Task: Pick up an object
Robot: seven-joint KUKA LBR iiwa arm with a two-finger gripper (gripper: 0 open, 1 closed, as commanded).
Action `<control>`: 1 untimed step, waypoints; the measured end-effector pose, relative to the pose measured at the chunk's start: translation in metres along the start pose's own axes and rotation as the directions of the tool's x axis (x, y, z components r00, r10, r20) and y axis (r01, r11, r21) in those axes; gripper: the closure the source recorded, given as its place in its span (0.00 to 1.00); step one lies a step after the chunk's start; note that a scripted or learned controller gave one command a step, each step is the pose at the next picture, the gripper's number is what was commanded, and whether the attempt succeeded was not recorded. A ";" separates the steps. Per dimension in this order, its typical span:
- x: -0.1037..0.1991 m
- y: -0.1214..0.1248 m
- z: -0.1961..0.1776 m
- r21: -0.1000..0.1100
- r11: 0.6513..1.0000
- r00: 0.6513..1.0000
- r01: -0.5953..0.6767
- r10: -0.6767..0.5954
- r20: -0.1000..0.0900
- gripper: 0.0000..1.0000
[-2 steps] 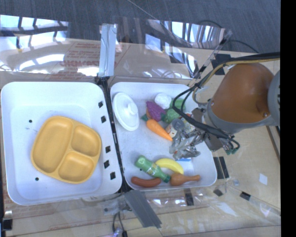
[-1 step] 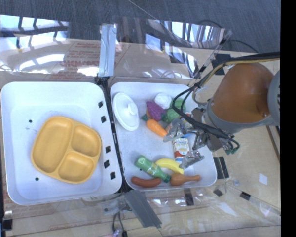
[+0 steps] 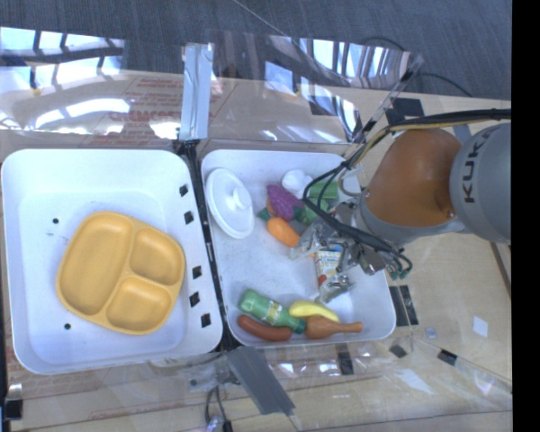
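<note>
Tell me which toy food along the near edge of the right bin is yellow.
The yellow plastic banana, lying between the green bottle-shaped toy and the brown drumstick; the reddish sausage lies beside them.

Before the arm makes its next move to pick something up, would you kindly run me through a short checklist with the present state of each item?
1. Gripper is over the right bin: ok.
2. Fingers open or shut: cannot tell.
3. Something held between the fingers: cannot tell; cables and clutter hide it.
4. Targets within the bin, such as the carrot and banana: ok.
5. Yellow tray lies in the left bin, out of the way: ok.
</note>
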State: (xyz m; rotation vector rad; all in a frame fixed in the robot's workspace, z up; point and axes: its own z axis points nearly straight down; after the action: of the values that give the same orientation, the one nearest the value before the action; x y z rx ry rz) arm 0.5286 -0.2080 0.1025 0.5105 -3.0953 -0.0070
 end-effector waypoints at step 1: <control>-0.014 0.054 0.011 0.003 0.998 0.998 -0.070 0.070 0.005 0.00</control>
State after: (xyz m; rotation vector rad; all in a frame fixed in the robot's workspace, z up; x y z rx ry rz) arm 0.5248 -0.1523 0.0917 0.4029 -3.1161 -0.0037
